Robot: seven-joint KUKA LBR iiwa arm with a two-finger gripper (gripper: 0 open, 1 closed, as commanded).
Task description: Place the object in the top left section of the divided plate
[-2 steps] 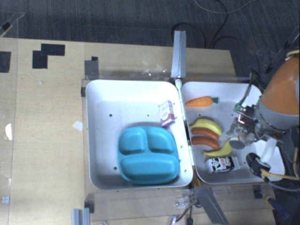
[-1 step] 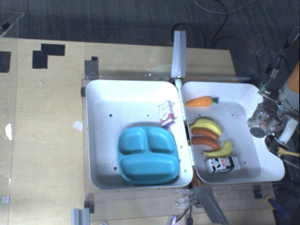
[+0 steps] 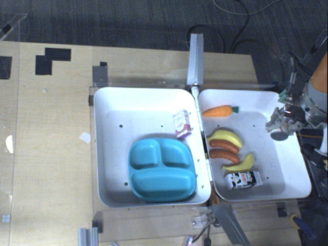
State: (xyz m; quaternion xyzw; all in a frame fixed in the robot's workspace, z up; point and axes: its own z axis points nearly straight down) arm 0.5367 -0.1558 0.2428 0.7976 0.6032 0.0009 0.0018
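Note:
A blue divided plate [image 3: 162, 169] lies in the left bin [image 3: 113, 122], its two small sections toward the back and one large section in front. All three sections look bare. In the right bin [image 3: 261, 142] lie an orange carrot [image 3: 219, 111], a yellow banana [image 3: 225, 136], a brown-red sausage [image 3: 223, 150], a second banana [image 3: 241, 163] and a small black-and-white carton [image 3: 242, 179]. My gripper [image 3: 281, 126] hangs over the right bin's right side, apart from all of these. It is seen from behind, so I cannot tell how it stands.
A small pink-and-white packet [image 3: 181, 124] leans against the left bin's right wall, just behind the plate. A metal post [image 3: 196, 60] rises behind the wall between the bins. Cables [image 3: 246, 6] trail on the dark floor at the back.

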